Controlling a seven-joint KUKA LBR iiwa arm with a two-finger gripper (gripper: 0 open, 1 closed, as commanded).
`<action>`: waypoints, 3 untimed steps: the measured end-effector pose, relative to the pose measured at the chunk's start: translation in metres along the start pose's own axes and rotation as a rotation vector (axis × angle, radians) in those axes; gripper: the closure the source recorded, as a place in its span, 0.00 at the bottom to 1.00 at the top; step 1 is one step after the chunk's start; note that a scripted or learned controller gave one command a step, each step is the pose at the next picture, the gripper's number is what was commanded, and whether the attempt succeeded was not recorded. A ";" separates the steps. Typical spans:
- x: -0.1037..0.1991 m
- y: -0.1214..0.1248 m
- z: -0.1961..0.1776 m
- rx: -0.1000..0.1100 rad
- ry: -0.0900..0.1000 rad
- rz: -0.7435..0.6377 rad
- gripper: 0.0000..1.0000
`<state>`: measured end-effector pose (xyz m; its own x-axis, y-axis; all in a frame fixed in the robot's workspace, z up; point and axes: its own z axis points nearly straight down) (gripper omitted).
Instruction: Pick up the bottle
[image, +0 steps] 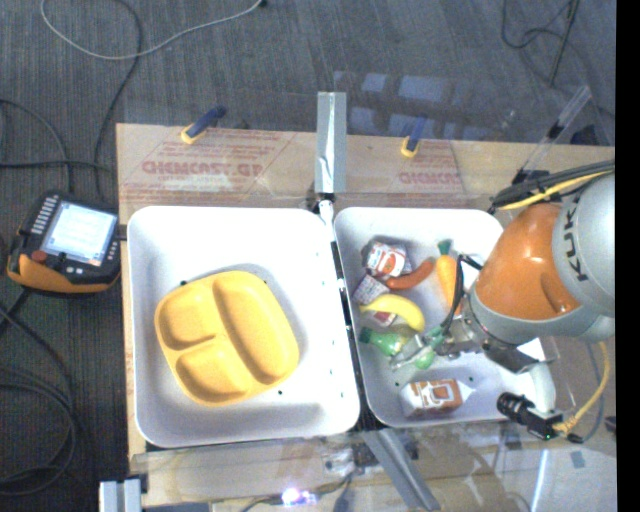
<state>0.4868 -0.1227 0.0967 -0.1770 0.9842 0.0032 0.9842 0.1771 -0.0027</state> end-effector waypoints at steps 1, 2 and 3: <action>0.000 0.000 -0.007 0.002 0.002 0.001 1.00; 0.000 0.000 -0.007 0.003 0.002 0.001 0.00; -0.008 0.080 0.007 -0.013 -0.007 0.207 0.00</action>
<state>0.5665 -0.1164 0.0900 0.0289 0.9996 -0.0030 0.9995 -0.0288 0.0101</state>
